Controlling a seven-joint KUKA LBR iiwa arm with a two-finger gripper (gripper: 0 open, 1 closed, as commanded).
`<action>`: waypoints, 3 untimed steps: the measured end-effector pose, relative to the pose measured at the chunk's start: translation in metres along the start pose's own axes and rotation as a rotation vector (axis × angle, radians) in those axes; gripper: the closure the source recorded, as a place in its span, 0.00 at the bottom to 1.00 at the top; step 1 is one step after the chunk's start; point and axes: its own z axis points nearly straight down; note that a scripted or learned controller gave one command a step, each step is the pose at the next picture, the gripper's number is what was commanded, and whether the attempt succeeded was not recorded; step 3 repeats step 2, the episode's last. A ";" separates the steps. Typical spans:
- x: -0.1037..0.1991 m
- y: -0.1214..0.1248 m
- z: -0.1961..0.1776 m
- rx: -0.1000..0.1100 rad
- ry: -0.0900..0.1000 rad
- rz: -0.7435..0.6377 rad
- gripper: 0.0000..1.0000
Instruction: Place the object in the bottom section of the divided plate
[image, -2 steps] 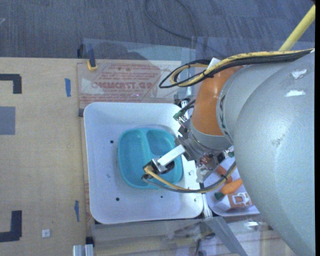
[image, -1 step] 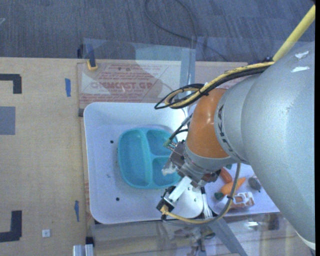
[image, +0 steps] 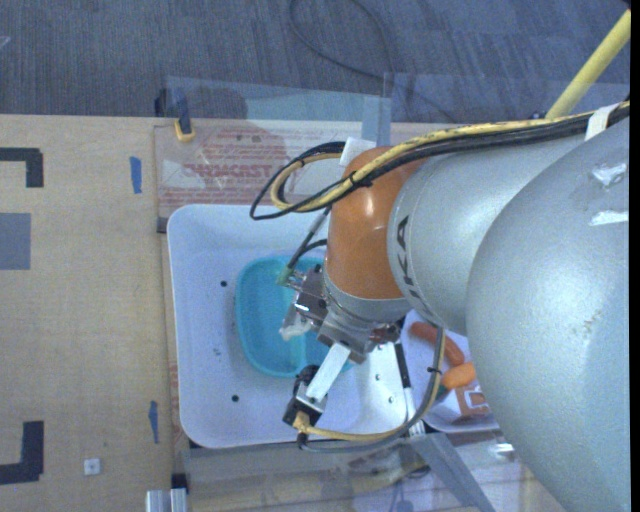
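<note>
A teal divided plate (image: 258, 312) lies in the left white bin (image: 195, 300), toward that bin's right half. My gripper (image: 298, 318) hangs over the plate's right side, below the orange band (image: 365, 245) of the arm. The wrist hides most of the gripper and the right part of the plate. A small pale shape (image: 294, 328) shows at the gripper's tip over the plate; I cannot tell whether it is an object or part of the gripper. The plate's dividers are hidden, so which section lies under the gripper is unclear.
Two orange pieces (image: 455, 375) lie in the right bin (image: 470, 415), mostly covered by the grey arm. Cables (image: 350, 432) loop from the wrist over the left bin's front edge. A wooden bench top (image: 80, 300) stretches to the left.
</note>
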 end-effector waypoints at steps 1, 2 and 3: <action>0.000 0.000 -0.010 0.001 0.000 0.000 1.00; 0.003 -0.001 -0.070 0.000 0.000 0.314 1.00; 0.003 -0.001 -0.070 0.000 0.000 0.314 1.00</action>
